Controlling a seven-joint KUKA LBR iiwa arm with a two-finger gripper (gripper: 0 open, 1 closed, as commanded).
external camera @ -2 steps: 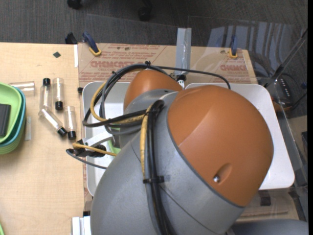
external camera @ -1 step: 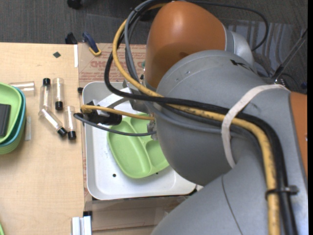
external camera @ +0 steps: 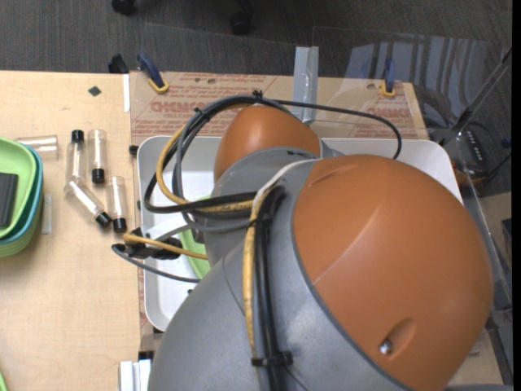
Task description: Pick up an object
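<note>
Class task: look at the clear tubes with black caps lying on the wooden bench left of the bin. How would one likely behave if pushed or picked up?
The clear tubes look round and lie flat, so one would probably roll when pushed. They seem small and hollow, likely light. The smooth, transparent walls suggest a slippery, possibly fragile surface.

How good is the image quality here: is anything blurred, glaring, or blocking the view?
In the camera view, lighting is even and soft, without hard shadows. The arm looms very close and hides most of the white bin. Its orange cover shows only a dull sheen. The clear vials on the bench stay sharp.
</note>
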